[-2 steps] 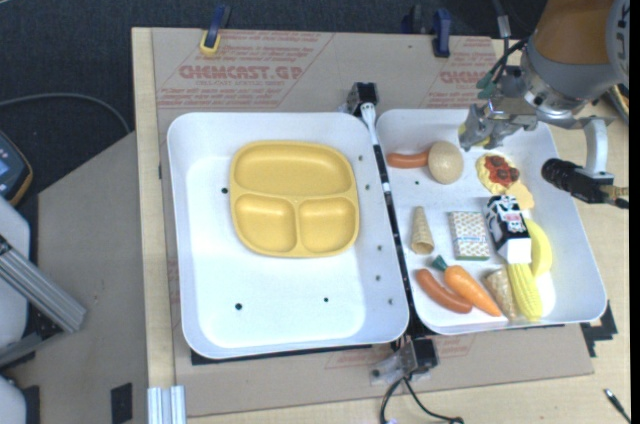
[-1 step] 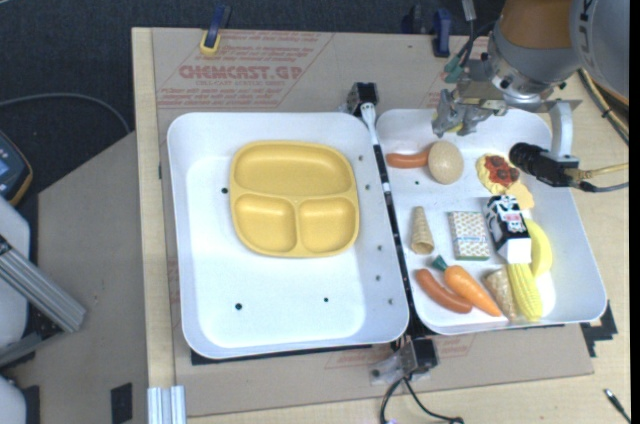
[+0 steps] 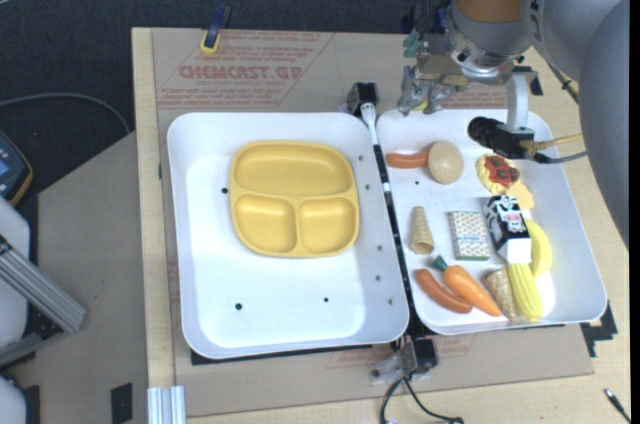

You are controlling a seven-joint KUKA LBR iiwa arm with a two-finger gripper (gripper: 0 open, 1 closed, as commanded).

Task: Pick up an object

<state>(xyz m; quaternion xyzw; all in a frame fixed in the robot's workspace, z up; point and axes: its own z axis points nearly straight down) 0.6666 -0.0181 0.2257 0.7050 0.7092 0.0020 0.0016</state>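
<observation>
The right bin [image 3: 575, 212] holds several toy foods: an orange sausage [image 3: 405, 159], a beige egg [image 3: 445, 162], a pizza slice [image 3: 497, 173], an ice-cream cone [image 3: 421, 230], a green-speckled square [image 3: 468, 235], a black-and-white piece [image 3: 507, 215], a banana [image 3: 541, 247], a corn cob [image 3: 524, 290] and two carrots [image 3: 462, 290]. My gripper [image 3: 424, 100] hangs over the far left corner of this bin, above and behind the sausage. Its fingers stand open with nothing between them.
The left bin [image 3: 190, 242] bears a yellow divided plate [image 3: 295, 197]. A black part on the arm [image 3: 495, 134] juts over the right bin's far edge. The grey arm covers the upper right. A blue-and-yellow clip [image 3: 212, 32] lies on the board behind the bins.
</observation>
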